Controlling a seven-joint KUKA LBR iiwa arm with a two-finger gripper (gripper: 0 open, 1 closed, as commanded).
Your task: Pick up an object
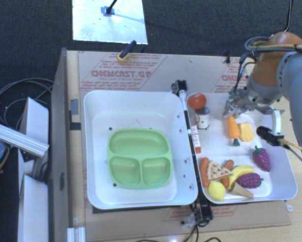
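Dark carpet (pixel 29 29) covered the floor around the wooden bench (pixel 156 67); a pale metal plate (pixel 109 14) lay beyond it.

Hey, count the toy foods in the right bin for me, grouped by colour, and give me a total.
Orange or red: 4, round red tomato, upright orange carrot, lying orange carrot, orange sausage
Yellow: 3, cheese block, banana, lemon
Purple: 2, grape bunch, eggplant
Total: 9

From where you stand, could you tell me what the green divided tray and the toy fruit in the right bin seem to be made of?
The green divided tray looks like moulded plastic: uniform pale colour, rounded compartments, soft sheen. The carrot, banana and purple grapes seem plastic or rubbery toys, judging by their flat, saturated colours; which one is unclear.
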